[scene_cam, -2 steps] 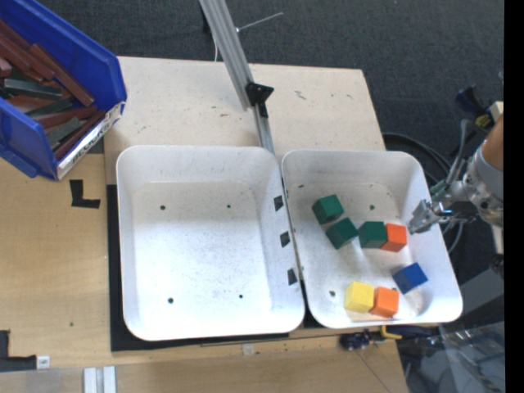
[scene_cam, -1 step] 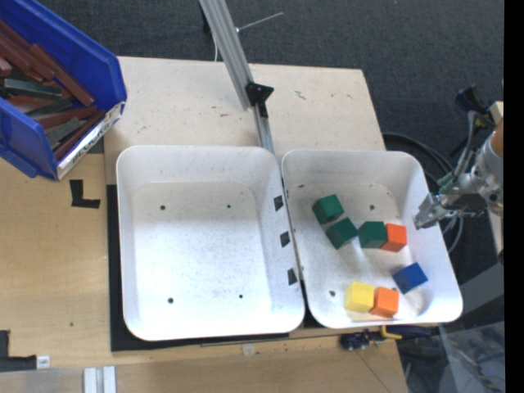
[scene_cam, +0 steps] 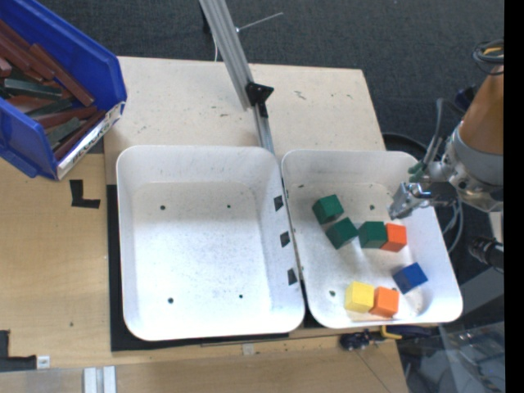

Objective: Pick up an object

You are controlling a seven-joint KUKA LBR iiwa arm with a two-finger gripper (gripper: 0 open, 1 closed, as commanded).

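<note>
Seven blocks lie in the right bin [scene_cam: 426, 297], and my pincer [scene_cam: 403, 203] hangs above that bin's upper right part, reaching in from the right. Whether my pincer is spread or pressed together I cannot tell; its tips are too small and blurred. Nothing shows between them. Just below my pincer sits an orange block [scene_cam: 395, 237], touching a green block [scene_cam: 372, 235] on its left. Two more green blocks [scene_cam: 335, 220] lie further left, one above the other, close together. A blue block [scene_cam: 409, 277] rests lower right, apart from the rest. Near the bin's front wall a yellow block [scene_cam: 359, 296] touches a second orange block [scene_cam: 385, 301]. Beside this bin sits the left bin [scene_cam: 196, 244].
</note>
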